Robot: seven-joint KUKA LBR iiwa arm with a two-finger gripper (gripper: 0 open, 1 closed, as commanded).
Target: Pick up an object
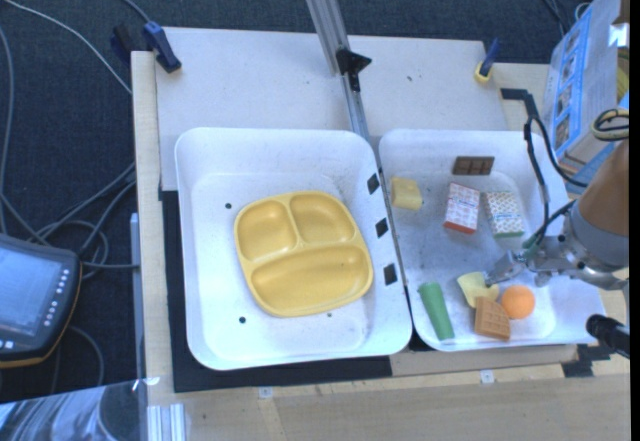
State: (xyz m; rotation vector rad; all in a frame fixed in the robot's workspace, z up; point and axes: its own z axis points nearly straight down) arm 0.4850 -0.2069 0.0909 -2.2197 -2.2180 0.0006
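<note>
Camera view: 2 white bins fill the centre. The left bin (200,229) holds a yellow divided plate (302,251); the right bin (420,154) holds the small items. The gripper (512,269) sits low at right, just above an orange ball (517,303); its opening cannot be told. Nothing looks lifted, so the pick remains.

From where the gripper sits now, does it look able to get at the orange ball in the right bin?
Probably yes. The gripper hovers in the right bin just up-left of the orange ball, nothing lying over it. The tan waffle-like piece and a yellow piece crowd the ball's left side, so a clean grasp is uncertain.
</note>
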